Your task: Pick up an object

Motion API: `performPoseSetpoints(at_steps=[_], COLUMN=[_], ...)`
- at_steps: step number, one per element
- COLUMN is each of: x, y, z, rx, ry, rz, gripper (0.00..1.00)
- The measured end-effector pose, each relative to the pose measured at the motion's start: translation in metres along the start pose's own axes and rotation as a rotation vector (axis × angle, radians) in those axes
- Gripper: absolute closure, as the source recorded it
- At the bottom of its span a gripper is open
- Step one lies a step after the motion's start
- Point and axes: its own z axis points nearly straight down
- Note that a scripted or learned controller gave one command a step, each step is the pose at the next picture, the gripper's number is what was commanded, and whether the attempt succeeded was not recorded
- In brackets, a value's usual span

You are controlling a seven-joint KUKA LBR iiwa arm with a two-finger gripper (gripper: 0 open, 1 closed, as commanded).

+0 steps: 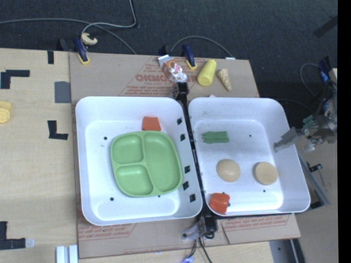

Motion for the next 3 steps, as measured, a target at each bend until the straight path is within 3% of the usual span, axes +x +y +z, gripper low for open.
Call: performPoseSetpoints(at_steps=[1,2,3], x=[0.077,0.107,0.107], y=[0.034,-0.001,-0.001], z=[0.174,0.181,0.171], rx=[0.001,-0.007,-0.006], ry=[0.001,-0.003,-0.003], rz=[-0.001,0.001,0.001], gripper=[0.0,0.0,1.0])
